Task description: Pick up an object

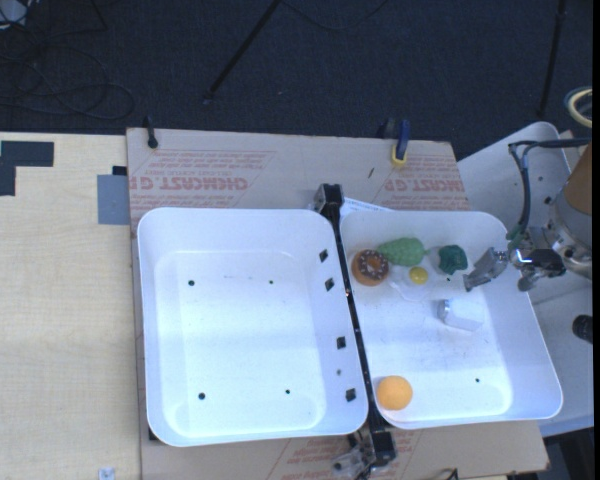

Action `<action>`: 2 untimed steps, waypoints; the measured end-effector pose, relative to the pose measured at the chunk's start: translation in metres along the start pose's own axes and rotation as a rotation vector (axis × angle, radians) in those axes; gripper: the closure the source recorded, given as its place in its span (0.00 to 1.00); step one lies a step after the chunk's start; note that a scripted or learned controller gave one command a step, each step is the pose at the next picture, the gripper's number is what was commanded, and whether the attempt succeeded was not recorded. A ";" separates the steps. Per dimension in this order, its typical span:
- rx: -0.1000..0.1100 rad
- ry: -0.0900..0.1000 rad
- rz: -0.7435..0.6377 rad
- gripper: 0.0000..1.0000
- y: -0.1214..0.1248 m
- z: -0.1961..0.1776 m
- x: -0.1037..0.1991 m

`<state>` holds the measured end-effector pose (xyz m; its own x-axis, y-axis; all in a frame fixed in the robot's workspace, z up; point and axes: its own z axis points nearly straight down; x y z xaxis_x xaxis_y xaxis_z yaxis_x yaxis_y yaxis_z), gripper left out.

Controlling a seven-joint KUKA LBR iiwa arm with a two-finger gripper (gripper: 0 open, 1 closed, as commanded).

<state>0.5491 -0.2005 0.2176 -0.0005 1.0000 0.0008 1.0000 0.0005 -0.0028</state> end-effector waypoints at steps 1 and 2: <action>-0.001 -0.002 -0.004 0.00 0.023 0.019 -0.012; -0.003 -0.001 -0.001 0.00 0.059 0.030 -0.013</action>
<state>0.6082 -0.2138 0.1876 -0.0017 1.0000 -0.0002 1.0000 0.0017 0.0006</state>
